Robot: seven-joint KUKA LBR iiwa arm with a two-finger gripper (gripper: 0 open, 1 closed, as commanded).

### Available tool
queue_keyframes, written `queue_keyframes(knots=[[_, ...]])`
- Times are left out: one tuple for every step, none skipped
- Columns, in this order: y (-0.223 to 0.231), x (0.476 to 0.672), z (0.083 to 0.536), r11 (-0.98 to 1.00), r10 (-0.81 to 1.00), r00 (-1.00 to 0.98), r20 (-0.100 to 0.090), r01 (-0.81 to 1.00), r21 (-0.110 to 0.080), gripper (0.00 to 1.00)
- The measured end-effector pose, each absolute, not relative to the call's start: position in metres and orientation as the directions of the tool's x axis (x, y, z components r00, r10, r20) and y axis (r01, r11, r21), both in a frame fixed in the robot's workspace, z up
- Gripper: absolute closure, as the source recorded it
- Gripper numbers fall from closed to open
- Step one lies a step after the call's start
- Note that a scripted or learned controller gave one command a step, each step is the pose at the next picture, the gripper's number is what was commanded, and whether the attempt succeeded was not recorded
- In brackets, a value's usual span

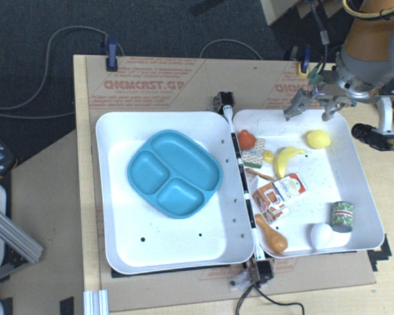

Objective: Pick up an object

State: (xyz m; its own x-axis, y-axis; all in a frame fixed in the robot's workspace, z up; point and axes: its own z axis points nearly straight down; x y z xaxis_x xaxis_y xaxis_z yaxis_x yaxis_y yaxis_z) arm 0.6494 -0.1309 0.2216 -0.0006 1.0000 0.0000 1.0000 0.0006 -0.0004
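My gripper (pixel 313 108) hangs open above the far edge of the right bin (pixel 360 176), with nothing between its fingers. Below it in that bin lie a yellow lemon (pixel 318 138), a yellow banana (pixel 285 159), a small red-orange piece (pixel 247 138) and a patterned packet (pixel 254 151). Nearer the front are an orange-and-white carton (pixel 278 196), a green can (pixel 342 216), a white rounded object (pixel 326 235) and a brown pear-shaped piece (pixel 272 235).
The left bin (pixel 118 228) holds a blue divided plate (pixel 174 172). A black clamp (pixel 223 100) sits at the far end of the seam between the bins. Cables run over the dark floor behind the bench.
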Motion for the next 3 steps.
queue_keyframes(knots=[[-0.153,0.631,0.111,-0.003,1.000,0.003,0.002,1.000,-0.012,0.00],[-0.117,0.624,0.084,0.003,1.000,-0.003,0.001,1.000,-0.001,0.00],[-0.096,0.589,0.086,-0.001,1.000,0.001,0.001,1.000,0.000,0.00]])
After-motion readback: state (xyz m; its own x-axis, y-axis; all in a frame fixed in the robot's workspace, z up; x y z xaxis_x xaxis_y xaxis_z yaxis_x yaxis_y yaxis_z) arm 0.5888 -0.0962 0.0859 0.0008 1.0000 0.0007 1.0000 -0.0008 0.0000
